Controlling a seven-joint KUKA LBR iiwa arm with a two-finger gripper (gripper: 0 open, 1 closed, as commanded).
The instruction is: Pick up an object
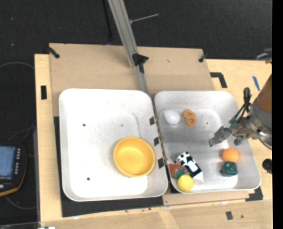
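Orange ball (230, 155), lying at the lower right of the frame in the right bin (204, 100) just above a green toy (229, 169), looks light, smooth and apt to roll, so I would pinch it across its middle. Just above it the tool (226, 134) hangs with fingers spread, holding nothing, the arm entering from the right edge.

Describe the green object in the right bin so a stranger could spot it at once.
Start at the right bin, the one where the gripper reaches in. Go to its near right corner, where two small things sit close together. The green object is the dark, knobbly lump nearer the front rim, just below the smooth orange ball; nothing else in that bin is solid green.
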